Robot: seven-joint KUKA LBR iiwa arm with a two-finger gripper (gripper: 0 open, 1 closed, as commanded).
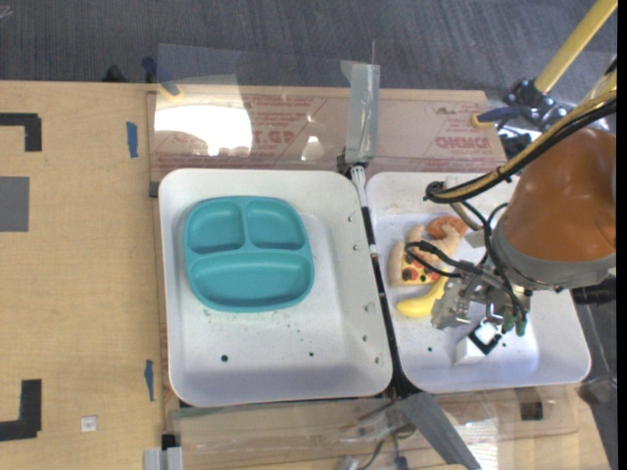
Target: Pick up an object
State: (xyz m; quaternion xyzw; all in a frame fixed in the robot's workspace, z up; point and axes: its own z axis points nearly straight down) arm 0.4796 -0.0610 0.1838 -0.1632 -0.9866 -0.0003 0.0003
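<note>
- Down at the near edge, the counter (78, 262) shows brown cardboard with black corner marks and bits of blue tape.
- Two white bins sit side by side on it; the left bin (333, 351) carries a teal divided plate (250, 253), lying flat toward its far left part.
- Over to the right bin (558, 360), where the arm (563, 199) reaches in, its orange band bulking over the bin's right half.
- The end effector (468, 311) is low over the middle of that bin, a tangle of metal and cables; whether it is wide or narrow cannot be told from here.
- Just left of it lies a yellow banana-like toy (416, 306), close beside the metal parts, contact unclear.
- Beyond that, a cluster of toy food (436, 243), orange, pale and red pieces, sits near the bin's far left corner, partly crossed by black cables.
</note>
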